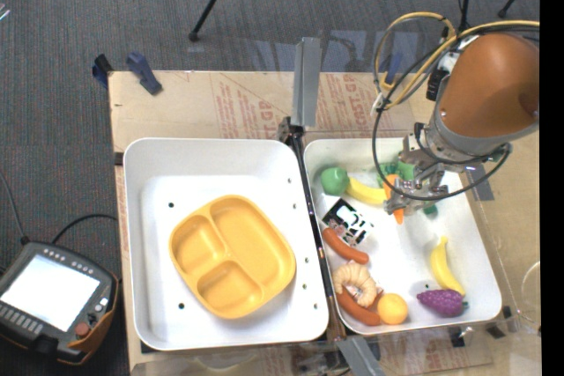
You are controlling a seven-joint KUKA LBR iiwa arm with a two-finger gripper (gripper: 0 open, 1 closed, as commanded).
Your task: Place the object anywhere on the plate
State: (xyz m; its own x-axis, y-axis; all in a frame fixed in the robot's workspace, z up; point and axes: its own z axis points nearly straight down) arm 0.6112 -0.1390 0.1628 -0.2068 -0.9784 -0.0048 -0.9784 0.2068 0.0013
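Note:
A yellow plate [231, 254] with three compartments lies in the left white bin [150, 163]. My gripper [414, 189] hangs over the back of the right bin [480, 233], under the orange wrist. Directly below it are a small orange carrot-like piece [398, 212] and a bit of green [430, 209], both partly hidden by the gripper. A yellow banana [365, 190] and a green round fruit [334, 180] lie just left of the gripper.
The right bin also holds a black-and-white cube [347, 220], a red sausage [345, 246], a croissant-like pastry [356, 280], an orange ball [393, 308], purple grapes [441, 302] and a second banana [444, 266]. A grey divider post [306, 88] stands between the bins.

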